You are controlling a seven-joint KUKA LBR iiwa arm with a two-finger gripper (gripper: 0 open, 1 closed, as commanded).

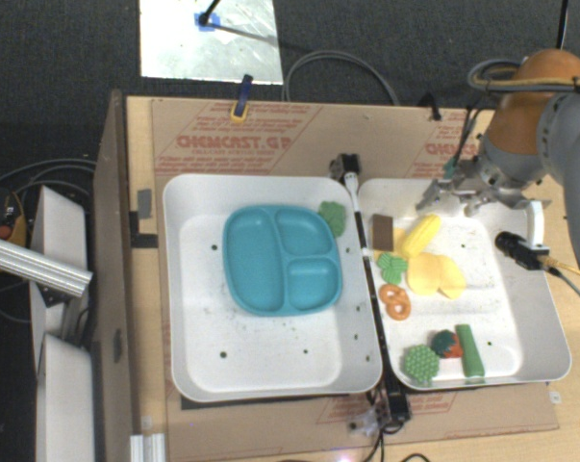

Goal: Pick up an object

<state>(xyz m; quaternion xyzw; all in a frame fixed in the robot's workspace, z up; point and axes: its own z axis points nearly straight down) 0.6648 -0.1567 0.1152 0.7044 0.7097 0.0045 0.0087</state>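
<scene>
Green toys (pixel 445 350) lie nearest, corn (pixel 421 234) just beside the gripper (pixel 455 200), its state unreadable.

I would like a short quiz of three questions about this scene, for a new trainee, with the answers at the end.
1. True or false: the blue plastic plate with three compartments lies in the left white bin.
2. Which thing lies nearest the gripper? A) the long green plastic stick B) the yellow plastic corn cob C) the orange pretzel-shaped toy
3. Fill in: the small brown rectangular block lies in the ___ white bin.

Key: 1 true; 2 B; 3 right.
</scene>
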